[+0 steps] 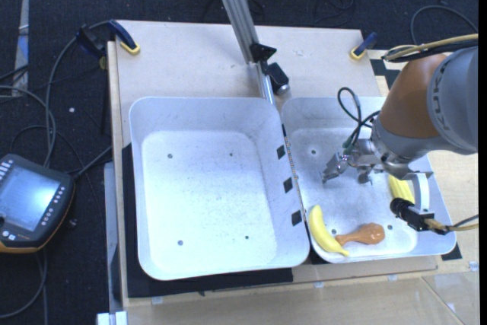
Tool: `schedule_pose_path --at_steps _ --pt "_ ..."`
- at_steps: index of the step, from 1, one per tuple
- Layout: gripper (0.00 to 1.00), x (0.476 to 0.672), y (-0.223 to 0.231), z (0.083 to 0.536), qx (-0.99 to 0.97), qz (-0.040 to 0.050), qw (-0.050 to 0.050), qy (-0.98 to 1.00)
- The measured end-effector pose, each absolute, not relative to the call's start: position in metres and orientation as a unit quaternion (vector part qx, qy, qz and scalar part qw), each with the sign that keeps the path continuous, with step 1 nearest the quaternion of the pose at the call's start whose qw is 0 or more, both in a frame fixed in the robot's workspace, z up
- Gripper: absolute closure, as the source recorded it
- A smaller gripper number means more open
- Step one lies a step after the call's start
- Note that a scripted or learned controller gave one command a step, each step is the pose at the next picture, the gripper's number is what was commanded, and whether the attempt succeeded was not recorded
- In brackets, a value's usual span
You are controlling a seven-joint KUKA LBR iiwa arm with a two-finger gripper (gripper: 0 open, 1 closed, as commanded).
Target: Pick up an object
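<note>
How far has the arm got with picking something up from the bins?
Nothing looks picked up yet: the banana and the brown drumstick-shaped toy lie on the floor of the right bin. In hand: the gripper hangs open above that bin's middle, nothing between its fingers. Left: closing on an object and lifting it clear.

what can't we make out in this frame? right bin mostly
- Small yellow object by the right wall of the right shallow white bin: camera view, partly covered by the grey-and-orange arm; shape unclear.
- Far right corner of that bin: hidden under the arm.
- Tan club-shaped object: too small and blurred to identify.
- Tool: the slanted view does not show whether it touches the bin floor.
</note>
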State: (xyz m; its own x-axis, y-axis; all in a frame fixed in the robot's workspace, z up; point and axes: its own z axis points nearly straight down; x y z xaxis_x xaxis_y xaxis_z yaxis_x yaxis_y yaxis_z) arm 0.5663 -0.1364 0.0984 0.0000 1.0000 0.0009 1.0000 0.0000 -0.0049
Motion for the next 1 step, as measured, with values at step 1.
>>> schedule_pose_path --at_steps 1 --pt "1.00 0.5676 -0.1368 0.1111 -0.707 0.0000 0.000 -0.707"
